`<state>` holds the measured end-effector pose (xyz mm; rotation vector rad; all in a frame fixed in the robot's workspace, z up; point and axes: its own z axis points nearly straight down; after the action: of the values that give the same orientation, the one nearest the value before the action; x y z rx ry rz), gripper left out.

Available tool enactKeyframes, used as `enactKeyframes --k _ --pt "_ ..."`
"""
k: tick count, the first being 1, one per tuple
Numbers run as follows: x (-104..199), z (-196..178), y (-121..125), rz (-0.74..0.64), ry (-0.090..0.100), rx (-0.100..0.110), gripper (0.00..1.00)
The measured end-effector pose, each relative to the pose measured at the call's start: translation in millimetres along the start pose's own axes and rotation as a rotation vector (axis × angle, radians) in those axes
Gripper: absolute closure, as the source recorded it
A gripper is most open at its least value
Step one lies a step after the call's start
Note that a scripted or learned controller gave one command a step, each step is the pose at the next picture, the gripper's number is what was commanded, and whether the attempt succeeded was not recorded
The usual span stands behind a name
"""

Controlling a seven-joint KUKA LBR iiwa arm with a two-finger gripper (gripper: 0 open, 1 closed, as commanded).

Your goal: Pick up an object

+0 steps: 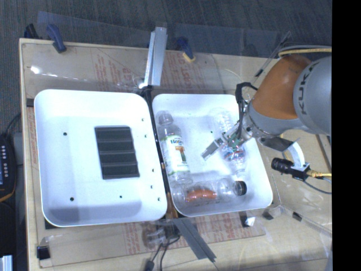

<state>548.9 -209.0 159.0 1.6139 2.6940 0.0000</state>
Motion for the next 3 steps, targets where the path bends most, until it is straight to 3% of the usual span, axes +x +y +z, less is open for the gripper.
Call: enactKeyframes --k 1,2,3 --pt "-6 42 9 0.184 0.005 0.004 0.0" --pt "-8 -33 10 0.096 0.0 0.0 0.0" --pt "5 27 68 -0.031 -0.008 0.001 0.0"
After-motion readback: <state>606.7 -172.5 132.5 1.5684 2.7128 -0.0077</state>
